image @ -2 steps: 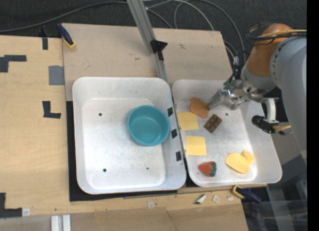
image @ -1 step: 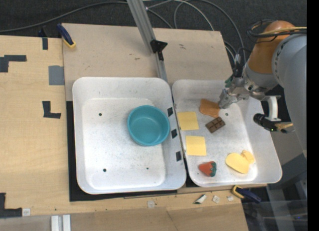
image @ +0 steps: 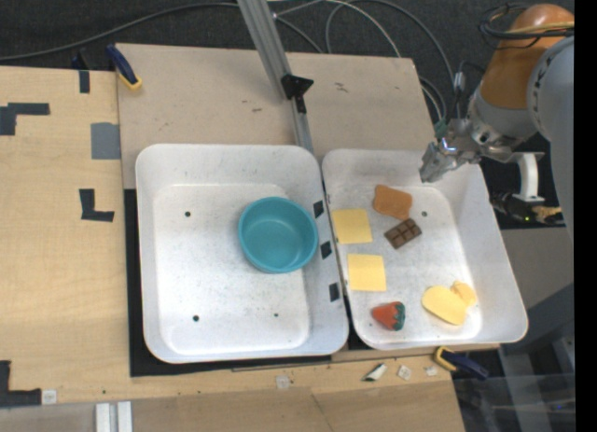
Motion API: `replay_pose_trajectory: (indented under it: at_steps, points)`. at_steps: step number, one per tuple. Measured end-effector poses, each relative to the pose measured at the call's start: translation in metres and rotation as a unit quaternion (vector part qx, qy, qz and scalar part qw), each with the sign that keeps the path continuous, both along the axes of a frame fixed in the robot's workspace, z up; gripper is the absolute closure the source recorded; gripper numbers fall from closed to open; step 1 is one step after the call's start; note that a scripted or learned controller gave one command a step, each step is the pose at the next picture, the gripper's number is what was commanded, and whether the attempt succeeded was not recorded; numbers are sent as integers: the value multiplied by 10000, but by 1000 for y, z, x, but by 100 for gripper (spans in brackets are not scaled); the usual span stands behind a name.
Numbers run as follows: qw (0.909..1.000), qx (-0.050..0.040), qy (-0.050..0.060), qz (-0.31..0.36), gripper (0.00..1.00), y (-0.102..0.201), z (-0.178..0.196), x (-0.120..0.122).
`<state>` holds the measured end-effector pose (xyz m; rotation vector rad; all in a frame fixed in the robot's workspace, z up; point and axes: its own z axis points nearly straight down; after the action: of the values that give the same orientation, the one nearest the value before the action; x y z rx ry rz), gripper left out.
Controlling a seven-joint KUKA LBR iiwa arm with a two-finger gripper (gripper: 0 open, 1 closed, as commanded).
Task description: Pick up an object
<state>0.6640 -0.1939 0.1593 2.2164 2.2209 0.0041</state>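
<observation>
Our pincer (image: 434,167) hangs over the far right corner of the right bin (image: 494,262), and we cannot tell how it is set. The closest thing to pick is the orange bread piece (image: 393,201), lying just left of the pincer and a little nearer to us, its long side running left to right. Just beyond it on the near side sit the chocolate square (image: 403,232) and two cheese slices (image: 353,226); the blue bowl (image: 277,234) rests in the left bin (image: 168,262)

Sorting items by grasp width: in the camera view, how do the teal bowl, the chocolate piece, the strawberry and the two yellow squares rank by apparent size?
1. Teal bowl
2. Two yellow squares, too alike to rank
3. Strawberry and chocolate piece, too close to separate
</observation>
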Motion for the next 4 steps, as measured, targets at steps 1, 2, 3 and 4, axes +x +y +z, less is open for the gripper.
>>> replay_pose_trajectory:
  at_steps: [1,2,3,4]
  points:
    - [10000,-2,2,-6,100,-3,51,-8]
    - [10000,-2,0,0,100,-2,100,-7]
    - [10000,9,29,16,100,43,90,-9]
    - [10000,14,23,24,100,100,97,-15]
